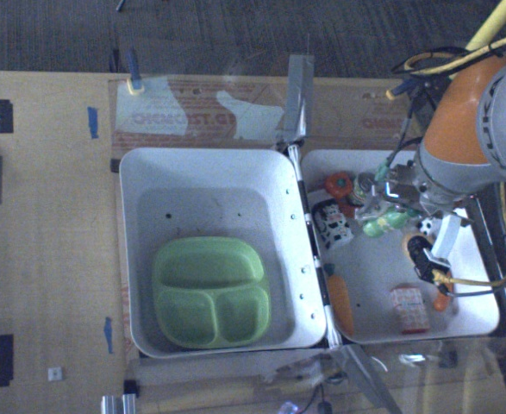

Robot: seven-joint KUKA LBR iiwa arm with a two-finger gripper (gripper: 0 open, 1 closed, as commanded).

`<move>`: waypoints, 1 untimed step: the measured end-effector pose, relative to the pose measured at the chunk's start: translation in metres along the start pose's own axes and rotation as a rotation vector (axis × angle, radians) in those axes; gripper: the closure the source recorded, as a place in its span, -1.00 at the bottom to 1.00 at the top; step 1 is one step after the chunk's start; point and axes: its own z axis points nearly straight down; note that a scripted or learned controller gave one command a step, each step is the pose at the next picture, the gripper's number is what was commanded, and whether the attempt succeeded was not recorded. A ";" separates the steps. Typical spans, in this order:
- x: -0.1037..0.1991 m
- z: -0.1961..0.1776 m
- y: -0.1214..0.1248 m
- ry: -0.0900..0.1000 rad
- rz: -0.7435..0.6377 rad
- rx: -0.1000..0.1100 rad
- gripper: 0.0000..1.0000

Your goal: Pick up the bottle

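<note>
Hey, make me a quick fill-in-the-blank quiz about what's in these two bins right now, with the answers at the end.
1. The green divided plate lies in the ____ bin as the camera sees it.
2. The band above the arm's wrist is ____.
3. The arm hangs above the ____ bin as the camera sees it.
4. Both bins are ____ in colour.

Missing words: left; orange; right; white
</note>
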 end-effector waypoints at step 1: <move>0.061 -0.051 0.044 0.000 -0.064 -0.002 1.00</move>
